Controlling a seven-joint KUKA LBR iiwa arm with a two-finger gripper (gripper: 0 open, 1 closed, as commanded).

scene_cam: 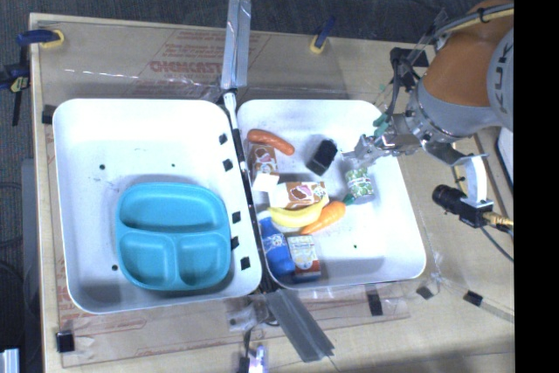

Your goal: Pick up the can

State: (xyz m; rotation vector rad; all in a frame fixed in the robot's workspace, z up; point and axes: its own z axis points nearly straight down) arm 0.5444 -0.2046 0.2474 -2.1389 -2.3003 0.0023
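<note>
Here we see the can (359,184), small with a green label, standing in the right bin (397,227) toward its right side, just right of the carrot (323,217) and banana (294,215). The jaws (367,149) hover directly above the can at centre right of the frame; we cannot tell whether they are parted or closed. A blue tray (175,233) lies in the left bin (83,153).
</note>
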